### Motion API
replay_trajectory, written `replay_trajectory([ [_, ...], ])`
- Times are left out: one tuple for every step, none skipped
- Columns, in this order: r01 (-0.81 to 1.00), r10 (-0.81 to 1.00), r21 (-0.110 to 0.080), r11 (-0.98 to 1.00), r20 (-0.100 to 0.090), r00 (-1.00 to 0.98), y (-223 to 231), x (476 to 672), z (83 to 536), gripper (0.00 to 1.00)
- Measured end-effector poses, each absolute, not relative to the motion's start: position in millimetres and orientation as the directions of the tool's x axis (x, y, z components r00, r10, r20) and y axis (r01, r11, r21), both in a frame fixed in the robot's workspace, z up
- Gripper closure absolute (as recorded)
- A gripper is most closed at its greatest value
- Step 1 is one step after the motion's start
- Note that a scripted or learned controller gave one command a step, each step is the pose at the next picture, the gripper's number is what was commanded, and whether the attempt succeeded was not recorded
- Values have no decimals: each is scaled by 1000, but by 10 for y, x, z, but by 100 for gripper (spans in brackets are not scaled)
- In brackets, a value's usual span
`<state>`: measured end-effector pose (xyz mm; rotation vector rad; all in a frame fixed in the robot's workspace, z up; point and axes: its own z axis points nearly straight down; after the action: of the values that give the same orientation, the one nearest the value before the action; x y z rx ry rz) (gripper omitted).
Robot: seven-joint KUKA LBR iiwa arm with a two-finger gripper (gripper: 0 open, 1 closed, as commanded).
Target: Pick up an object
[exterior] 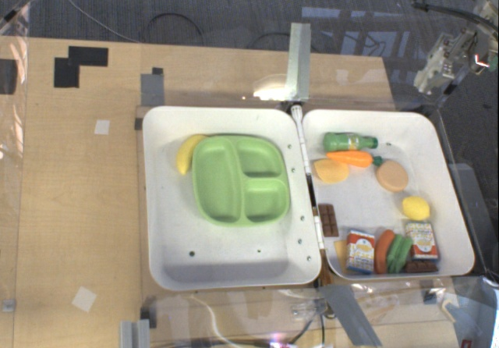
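You've got two white bins side by side on the bench. Left bin (168, 253): a green divided plate (238, 179) sits in the middle, w/ a banana (185, 153) just beside its far-left edge, partly tucked against it.

Right bin (437, 140) holds the rest. Far end: a green bottle (350, 141) lying on its side, a carrot (350, 158) just near of it, roughly parallel. A yellow-orange round slice (331, 172) is left of the carrot tip, a tan round piece (391, 176) to the right, a lemon (415, 207) nearer on the right side. A brown chocolate bar (328, 219) lies by the left wall. Near end: a small carton (360, 251), red and green long pieces (394, 253) beside it, another small carton (419, 239) on the right.

The gripper (446, 65) is at the far right, above the bench and outside the bins, well apart from every item. Can't tell whether it's open or closed; too blurred.
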<state>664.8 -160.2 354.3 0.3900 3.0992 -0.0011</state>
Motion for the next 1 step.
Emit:
replay_trajectory([
  [46, 46, 0, 999, -1, -999, -2065, 6467, 2129, 100],
])
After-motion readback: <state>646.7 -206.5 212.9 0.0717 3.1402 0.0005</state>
